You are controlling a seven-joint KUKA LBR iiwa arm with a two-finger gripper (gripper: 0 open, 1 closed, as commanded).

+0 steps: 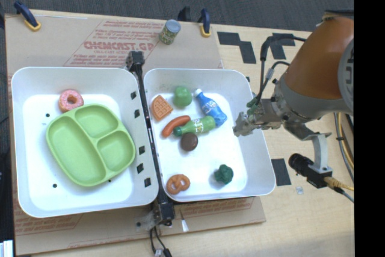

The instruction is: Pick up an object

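Observation:
The right bin (255,156) holds several toy foods: a waffle (160,108), a green ball (182,96), a blue bottle (211,108), a sausage (175,125), a green bottle (197,126), a brown ball (189,141), a broccoli (224,174) and a pretzel (178,183). My gripper (245,124) hangs over the bin's right edge, right of the blue bottle and apart from every item. Nothing is seen between its fingers.
The left bin (24,189) carries a green divided plate (90,143) and a pink donut (70,100). A small jar (169,32) stands on the cardboard behind the bins. Clamps sit along the back edge. The arm's orange band (319,66) rises at the right.

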